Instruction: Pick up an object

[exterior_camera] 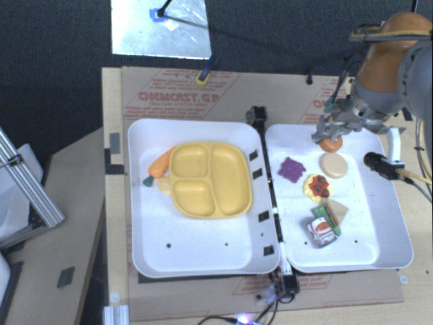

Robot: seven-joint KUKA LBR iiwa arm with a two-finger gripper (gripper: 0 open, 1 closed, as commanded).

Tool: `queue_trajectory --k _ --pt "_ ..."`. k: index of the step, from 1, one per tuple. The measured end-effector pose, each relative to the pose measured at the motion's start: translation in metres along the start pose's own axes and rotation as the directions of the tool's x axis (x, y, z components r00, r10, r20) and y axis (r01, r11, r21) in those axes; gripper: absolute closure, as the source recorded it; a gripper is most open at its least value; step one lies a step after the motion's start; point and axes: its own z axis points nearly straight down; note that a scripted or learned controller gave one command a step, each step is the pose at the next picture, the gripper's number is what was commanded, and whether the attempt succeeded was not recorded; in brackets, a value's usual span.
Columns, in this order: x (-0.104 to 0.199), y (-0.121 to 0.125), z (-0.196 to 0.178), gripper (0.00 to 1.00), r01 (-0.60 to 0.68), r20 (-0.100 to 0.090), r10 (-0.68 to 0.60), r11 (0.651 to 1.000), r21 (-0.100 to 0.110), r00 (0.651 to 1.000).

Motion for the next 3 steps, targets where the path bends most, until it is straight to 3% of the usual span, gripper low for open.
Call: queue_trajectory --k 1,3 --pt "0.000 0.002 -0.047 1.00 0.000 0.000 0.000 1.000 0.001 1.000" --pt "0.105 0.007 -0.038 1.00 0.005 -0.003 -0.005 1.000 0.006 1.000"
